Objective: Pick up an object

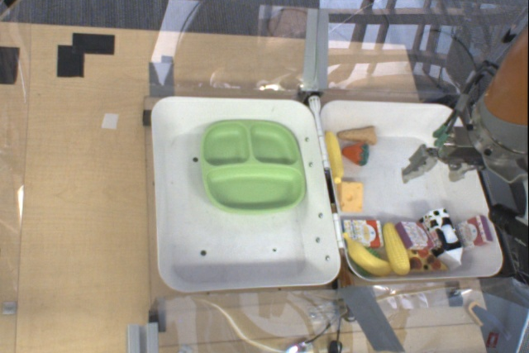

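Camera view: jaws apart, seemingly holding nothing, above right bin; green plate in left bin.

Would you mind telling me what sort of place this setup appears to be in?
Probably a robotics lab test bench: two white bins sit side by side behind clear plastic guards, toy food such as a banana lies beside a green divided plate, and a gripper reaches in.

The grey arm with its orange band reaches in from the right edge, wrist angled down and leftward. Its end effector hangs at mid-depth, fingers spread apart with nothing between them.
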`<state>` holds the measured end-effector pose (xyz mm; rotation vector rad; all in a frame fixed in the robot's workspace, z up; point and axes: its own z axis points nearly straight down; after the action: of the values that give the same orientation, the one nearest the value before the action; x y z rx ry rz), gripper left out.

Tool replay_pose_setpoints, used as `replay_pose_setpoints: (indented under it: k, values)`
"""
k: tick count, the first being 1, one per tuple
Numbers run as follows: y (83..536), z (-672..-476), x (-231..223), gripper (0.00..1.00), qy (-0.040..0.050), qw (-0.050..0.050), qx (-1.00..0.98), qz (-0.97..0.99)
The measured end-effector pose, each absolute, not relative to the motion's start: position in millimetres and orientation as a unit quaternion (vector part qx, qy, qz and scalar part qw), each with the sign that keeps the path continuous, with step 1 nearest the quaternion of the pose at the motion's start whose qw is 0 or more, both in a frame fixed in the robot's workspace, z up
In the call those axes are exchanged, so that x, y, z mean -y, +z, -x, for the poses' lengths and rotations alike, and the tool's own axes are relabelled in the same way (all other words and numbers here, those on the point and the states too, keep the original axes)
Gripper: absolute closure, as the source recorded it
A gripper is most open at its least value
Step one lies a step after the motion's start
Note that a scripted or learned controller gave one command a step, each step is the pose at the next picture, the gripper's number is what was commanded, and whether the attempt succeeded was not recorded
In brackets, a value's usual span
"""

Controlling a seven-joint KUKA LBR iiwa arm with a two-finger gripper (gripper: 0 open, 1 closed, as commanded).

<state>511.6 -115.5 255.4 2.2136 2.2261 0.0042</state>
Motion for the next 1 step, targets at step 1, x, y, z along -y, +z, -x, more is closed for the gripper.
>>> replay_pose_setpoints:
  k: [1]
  values:
    - [104.7, -553.7, 108.3, 0.00, 0.0074, 0.010, -0.734, -0.679]
